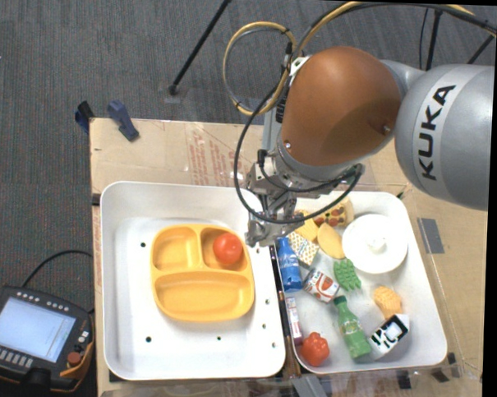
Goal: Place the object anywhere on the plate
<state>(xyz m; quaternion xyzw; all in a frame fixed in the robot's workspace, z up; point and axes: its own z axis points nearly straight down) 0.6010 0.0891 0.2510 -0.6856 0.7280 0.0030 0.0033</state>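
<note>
Tomato (227, 249) sits in upper right compartment of yellow plate (201, 294), apart from end effector (262, 232). End effector hangs just beside plate's upper right corner; grip state cannot tell. Placement looks done, judging by layout; only arm withdrawal likely left.

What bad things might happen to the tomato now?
1. The tomato sits in a small corner compartment of the plate; being round, it might roll if bumped.
2. The pincer hangs close beside it, near the plate's edge, so moving away carelessly could clip the plate or tomato.
</note>
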